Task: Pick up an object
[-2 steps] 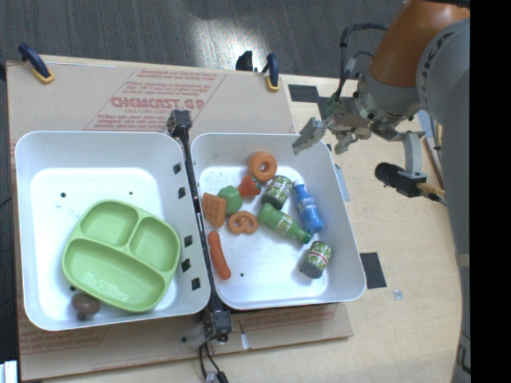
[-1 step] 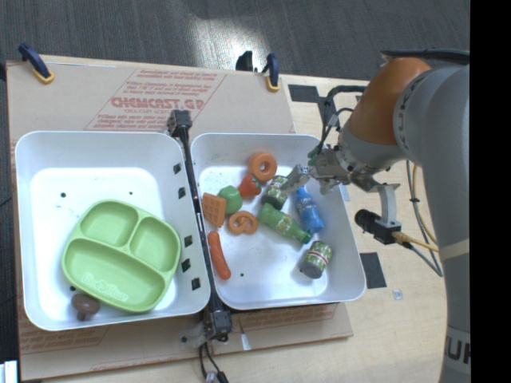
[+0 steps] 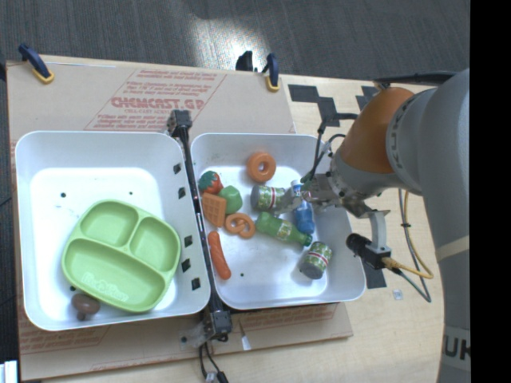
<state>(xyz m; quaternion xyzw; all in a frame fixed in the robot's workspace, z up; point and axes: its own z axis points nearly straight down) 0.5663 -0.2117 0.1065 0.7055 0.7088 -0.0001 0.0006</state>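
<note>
The right bin point(image 3: 339, 290) holds several small items. Among them are an orange donut point(image 3: 260, 166), a tin can point(image 3: 267, 197) lying on its side, a blue bottle point(image 3: 304, 216), a green bottle point(image 3: 281, 230) and a second can point(image 3: 316, 259). A pretzel point(image 3: 239, 225), an orange sausage point(image 3: 219, 254), a waffle piece point(image 3: 213, 208), a green pepper point(image 3: 231, 198) and a red fruit point(image 3: 210, 181) lie on the bin's left side. My gripper point(image 3: 305, 192) is low in the bin, right over the top of the blue bottle and beside the tin can. The wrist hides its tips.
The left bin point(image 3: 32, 162) carries a green divided plate point(image 3: 121, 254) and a small brown object point(image 3: 85, 304) at its near corner. A black divider with clips point(image 3: 190, 206) runs between the bins. Cables hang from the arm over the right bin's right rim.
</note>
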